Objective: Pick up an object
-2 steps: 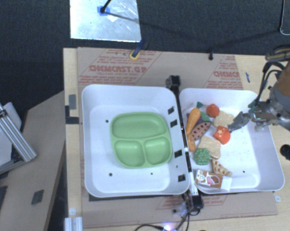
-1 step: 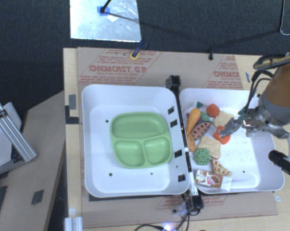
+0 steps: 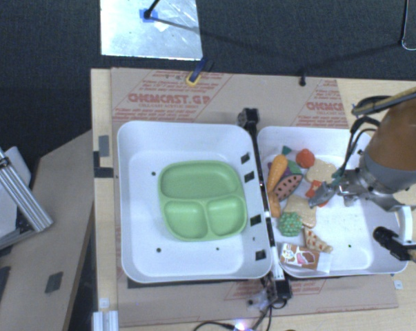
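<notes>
Dark carpet surrounds the bench, which carries two shallow white bins side by side on a printed board. In the left bin sits a green divided plate and nothing else. All the candidates for picking lie in the right bin, crowded toward its left wall: a toy carrot, a red tomato, a watermelon slice, a green broccoli piece, some tan bread or cracker pieces, and a small printed packet near the front corner.

The end effector hangs low at the right side of that pile, and whether its fingers are spread or pinched together I cannot tell; nothing can be made out between them.

Crowding looks like the main risk. With the toys touching and overlapping, closing could catch two at once, or nudge one aside and grip only an edge, which would likely slip on lifting. The flat pieces also give little to hold.
</notes>
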`<state>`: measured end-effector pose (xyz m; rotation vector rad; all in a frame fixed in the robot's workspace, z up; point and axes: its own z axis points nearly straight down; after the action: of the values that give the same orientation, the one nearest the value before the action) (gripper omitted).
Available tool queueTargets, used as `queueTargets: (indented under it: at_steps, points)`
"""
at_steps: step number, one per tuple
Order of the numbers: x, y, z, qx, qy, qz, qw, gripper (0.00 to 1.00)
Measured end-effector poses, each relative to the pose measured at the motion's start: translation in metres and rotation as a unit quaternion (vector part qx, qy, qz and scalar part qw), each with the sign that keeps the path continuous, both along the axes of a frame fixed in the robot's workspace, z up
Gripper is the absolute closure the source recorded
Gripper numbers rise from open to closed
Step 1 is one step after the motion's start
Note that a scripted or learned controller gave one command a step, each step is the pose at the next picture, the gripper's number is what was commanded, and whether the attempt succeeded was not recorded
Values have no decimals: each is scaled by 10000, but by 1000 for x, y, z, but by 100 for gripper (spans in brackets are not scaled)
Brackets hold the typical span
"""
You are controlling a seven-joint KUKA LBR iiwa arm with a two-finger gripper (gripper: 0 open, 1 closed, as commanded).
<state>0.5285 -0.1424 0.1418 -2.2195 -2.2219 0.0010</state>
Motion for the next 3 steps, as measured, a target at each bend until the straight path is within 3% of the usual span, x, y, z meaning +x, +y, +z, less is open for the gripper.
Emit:
queueTargets:
  at_steps: [1,2,3]
  points:
    - [0,0,-51,1,-4,-1,10000,0]
    - [2,0,-38,-1,-23,2,10000,100]
    - [11,-3,22,-12,-42,16,10000,100]
